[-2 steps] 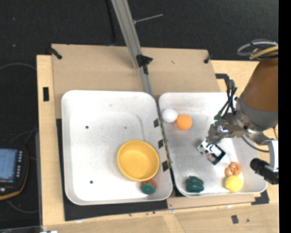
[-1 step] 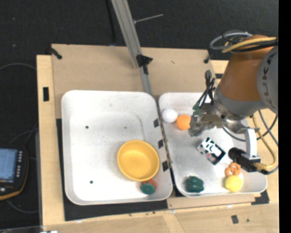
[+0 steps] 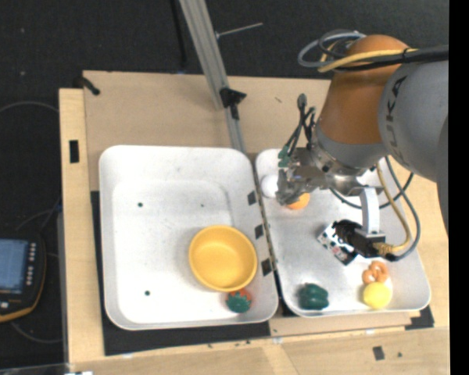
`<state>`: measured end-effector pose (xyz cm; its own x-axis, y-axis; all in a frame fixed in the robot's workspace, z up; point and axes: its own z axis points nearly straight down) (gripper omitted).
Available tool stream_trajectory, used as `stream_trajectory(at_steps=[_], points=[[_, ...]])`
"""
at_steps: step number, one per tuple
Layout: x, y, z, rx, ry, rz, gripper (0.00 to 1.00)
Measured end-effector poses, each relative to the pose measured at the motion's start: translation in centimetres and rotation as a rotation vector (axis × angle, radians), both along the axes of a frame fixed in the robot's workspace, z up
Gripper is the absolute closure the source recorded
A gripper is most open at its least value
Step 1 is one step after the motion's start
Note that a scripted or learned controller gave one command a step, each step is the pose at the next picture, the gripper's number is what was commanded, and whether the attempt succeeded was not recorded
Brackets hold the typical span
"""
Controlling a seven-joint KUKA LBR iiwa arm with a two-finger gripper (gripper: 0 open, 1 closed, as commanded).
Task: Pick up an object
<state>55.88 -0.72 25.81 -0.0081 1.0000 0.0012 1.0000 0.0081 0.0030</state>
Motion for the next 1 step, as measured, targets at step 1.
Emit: stream_trajectory(at_steps=[1], points=[[2.7, 4.64, -1.53, -0.001, 0.002, -0.002, 1.0]])
